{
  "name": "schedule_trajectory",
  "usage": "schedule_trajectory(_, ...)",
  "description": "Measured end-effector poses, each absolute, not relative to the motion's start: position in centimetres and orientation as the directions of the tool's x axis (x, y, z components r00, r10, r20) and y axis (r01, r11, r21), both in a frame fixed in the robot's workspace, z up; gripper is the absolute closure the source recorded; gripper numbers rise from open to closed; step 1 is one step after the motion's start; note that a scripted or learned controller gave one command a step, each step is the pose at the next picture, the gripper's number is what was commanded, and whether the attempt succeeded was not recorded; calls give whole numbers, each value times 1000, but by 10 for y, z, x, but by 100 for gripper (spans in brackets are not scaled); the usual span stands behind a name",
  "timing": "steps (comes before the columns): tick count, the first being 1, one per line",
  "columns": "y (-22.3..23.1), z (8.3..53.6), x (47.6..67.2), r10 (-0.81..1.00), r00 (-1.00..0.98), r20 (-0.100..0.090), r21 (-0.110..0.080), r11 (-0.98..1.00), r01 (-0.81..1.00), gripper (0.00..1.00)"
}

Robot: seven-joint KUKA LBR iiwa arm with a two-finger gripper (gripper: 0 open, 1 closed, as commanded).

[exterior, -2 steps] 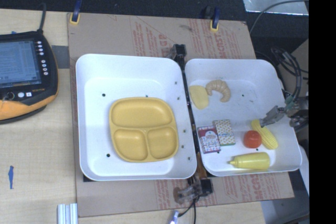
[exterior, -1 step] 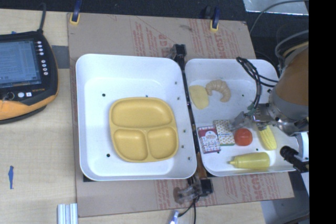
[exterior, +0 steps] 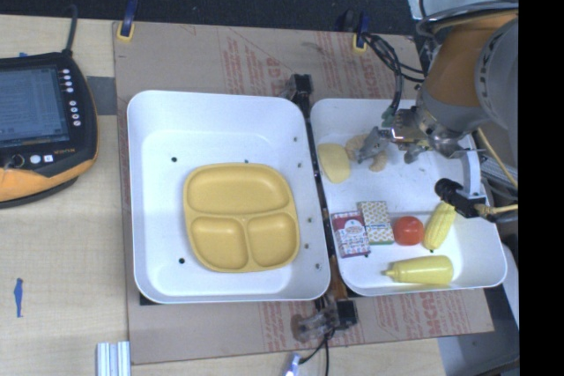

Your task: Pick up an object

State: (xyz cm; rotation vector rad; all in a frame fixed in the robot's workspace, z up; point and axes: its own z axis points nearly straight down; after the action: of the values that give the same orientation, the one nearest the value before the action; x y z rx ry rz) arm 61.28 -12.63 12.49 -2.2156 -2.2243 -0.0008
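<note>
My gripper (exterior: pixel 389 151) hangs over the far part of the right bin (exterior: pixel 493 273), its fingers spread open. A small beige lump (exterior: pixel 376 160) lies in the bin just beside and below the left finger (exterior: pixel 367 149); nothing sits between the fingers. A pale yellow round piece (exterior: pixel 334 162) rests to the left near the bin's wall. Toward the front lie a red carton (exterior: pixel 351 235), a small checkered box (exterior: pixel 377 222), a red tomato (exterior: pixel 407 230), a corn cob (exterior: pixel 439 224) and a yellow bottle (exterior: pixel 419 270).
The left bin (exterior: pixel 154 136) holds a yellow divided plate (exterior: pixel 241 217). A tablet pendant (exterior: pixel 40 123) sits on the bench at far left. Cables (exterior: pixel 392 66) run behind the right bin, and the arm (exterior: pixel 471 70) covers its far right corner.
</note>
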Motion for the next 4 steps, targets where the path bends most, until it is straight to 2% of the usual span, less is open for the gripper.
schedule_trajectory(1, -130, 92, 656, 1000, -5, 1, -3, 5, 1000, 0)
schedule_trajectory(2, -132, 109, 659, 1000, -10, -2, 5, 10, 1000, 100)
schedule_trajectory(3, -132, 150, 580, 1000, -4, -1, -3, 4, 1000, 100)
schedule_trajectory(4, -132, 150, 579, 1000, -4, 0, -4, 4, 1000, 0)
